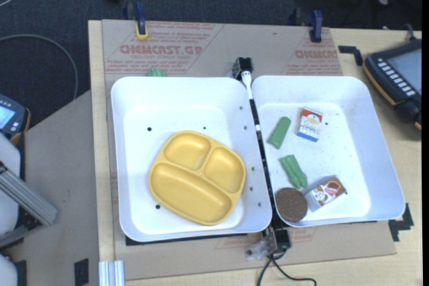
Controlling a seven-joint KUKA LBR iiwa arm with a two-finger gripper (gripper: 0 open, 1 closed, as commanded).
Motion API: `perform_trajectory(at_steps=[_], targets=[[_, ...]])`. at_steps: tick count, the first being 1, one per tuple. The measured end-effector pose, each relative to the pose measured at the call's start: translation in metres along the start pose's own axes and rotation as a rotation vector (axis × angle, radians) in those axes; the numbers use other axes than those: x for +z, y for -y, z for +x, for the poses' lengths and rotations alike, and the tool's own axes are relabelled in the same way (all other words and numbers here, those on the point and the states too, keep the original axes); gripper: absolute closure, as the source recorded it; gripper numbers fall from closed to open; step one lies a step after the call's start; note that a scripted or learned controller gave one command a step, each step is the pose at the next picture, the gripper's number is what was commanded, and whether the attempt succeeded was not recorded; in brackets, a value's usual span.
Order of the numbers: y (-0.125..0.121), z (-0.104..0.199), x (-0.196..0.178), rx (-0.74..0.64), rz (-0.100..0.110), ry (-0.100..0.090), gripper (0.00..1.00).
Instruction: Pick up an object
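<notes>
The right bin [355,94] holds several small items. Two green pieces lie near its left side, one upper [279,132] and one lower [293,171]. A small red, white and blue box [310,124] sits toward the back. A brown round disc [291,204] rests at the front left corner, with a silver and red packet [326,192] just to its right. The left bin [134,104] holds a yellow divided plate [196,176] with three compartments.
Both bins sit on a brown board [201,47] clamped at the back by two blue clamps [140,20]. A black and orange tablet-like device [399,77] lies at the right edge. Cables run at the front [271,258].
</notes>
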State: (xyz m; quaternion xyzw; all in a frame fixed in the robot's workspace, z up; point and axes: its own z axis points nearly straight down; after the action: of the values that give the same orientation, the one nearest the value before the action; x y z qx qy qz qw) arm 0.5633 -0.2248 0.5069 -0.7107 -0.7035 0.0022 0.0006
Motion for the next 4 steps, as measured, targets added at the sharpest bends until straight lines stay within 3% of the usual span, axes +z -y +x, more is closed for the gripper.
perform_trajectory(at_steps=[1, 2, 3, 4], targets=[[-0.085, 0.103, 0.030, -0.022, -0.007, -0.004, 0.00], [-0.077, 0.263, 0.008, -0.029, -0.009, -0.008, 0.00], [0.028, 0.287, -0.030, -0.017, -0.008, -0.006, 0.00], [-0.027, 0.168, -0.029, 0.001, -0.009, 0.002, 0.00]])
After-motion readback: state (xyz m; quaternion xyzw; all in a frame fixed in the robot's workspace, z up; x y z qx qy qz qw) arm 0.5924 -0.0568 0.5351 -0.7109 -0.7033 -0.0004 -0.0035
